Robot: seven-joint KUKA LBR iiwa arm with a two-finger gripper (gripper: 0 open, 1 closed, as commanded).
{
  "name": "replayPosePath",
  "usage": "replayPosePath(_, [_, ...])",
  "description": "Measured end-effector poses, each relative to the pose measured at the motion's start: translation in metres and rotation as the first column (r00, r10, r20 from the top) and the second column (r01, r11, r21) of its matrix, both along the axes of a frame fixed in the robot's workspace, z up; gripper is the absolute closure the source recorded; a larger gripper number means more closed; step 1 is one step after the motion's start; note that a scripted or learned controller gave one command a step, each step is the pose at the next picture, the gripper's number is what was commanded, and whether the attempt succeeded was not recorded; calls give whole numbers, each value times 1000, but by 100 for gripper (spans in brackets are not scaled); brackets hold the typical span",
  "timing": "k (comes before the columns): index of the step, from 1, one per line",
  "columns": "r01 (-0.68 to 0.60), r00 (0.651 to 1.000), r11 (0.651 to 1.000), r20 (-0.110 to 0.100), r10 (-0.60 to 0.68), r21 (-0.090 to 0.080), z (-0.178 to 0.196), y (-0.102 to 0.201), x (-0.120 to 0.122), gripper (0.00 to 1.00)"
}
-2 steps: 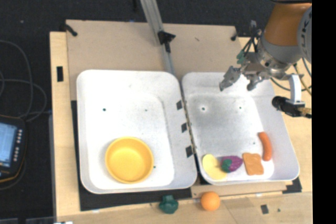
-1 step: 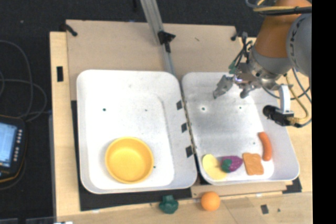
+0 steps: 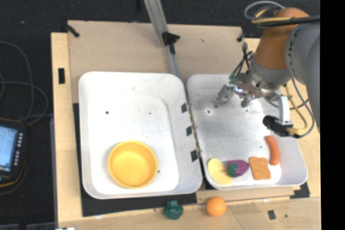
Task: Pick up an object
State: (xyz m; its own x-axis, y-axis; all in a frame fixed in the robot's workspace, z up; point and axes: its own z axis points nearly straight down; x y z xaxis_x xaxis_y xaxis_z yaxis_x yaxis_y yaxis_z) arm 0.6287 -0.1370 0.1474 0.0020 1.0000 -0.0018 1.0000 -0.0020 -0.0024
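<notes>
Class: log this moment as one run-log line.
end effector: open, above right bin | holding: nothing | yellow bowl: left bin

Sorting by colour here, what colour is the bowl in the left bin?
Yellow; the bowl shows plainly in the camera view.

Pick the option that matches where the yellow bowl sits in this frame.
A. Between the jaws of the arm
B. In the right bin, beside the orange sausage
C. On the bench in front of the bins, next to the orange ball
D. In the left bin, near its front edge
D. The yellow bowl lies in the left bin, toward its near edge, far from the gripper over the right bin.
</notes>
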Motion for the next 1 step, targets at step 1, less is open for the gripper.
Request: replayPosePath(1, [3, 1000, 1000, 7, -3, 0, 13, -1, 2, 100])
